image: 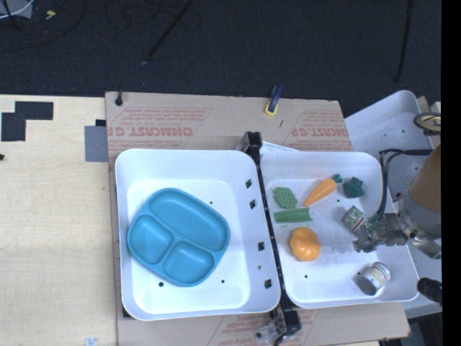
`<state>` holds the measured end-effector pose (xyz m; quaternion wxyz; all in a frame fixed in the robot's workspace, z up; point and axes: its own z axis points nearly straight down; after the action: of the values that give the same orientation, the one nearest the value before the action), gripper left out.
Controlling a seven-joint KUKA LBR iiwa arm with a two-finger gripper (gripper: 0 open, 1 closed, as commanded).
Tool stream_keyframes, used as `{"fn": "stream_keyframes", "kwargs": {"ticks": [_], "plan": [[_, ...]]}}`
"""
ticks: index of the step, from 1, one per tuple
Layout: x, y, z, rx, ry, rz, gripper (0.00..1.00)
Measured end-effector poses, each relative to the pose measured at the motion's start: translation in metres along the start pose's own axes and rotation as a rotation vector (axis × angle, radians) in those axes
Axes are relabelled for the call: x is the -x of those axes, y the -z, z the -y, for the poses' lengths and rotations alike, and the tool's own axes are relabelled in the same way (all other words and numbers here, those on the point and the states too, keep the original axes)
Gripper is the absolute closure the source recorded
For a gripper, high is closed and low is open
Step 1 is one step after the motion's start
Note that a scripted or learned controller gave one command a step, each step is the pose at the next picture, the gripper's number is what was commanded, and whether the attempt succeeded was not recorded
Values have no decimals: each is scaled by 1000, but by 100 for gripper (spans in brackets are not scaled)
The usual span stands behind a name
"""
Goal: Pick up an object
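The end effector (366, 242) sits low inside the right bin (328, 294), near its right wall; whether it is open or closed cannot be determined. A small green-and-white packet (352, 217) lies just beside it. Also in this bin: an orange toy pepper (305, 244), a carrot (320, 190), a green bean pod (292, 215), and a silver can (373, 277). The left bin (137, 171) holds a blue divided plate (178, 236).

Right bin (324, 298): items crowd its upper half; open floor lies lower left, below the orange pepper (305, 244).
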<state>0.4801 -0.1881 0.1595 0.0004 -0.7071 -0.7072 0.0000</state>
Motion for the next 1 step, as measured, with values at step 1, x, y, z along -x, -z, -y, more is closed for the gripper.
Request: {"fn": "stream_keyframes", "kwargs": {"ticks": [1], "plan": [[3, 42, 1, 2, 0, 1, 100]]}}
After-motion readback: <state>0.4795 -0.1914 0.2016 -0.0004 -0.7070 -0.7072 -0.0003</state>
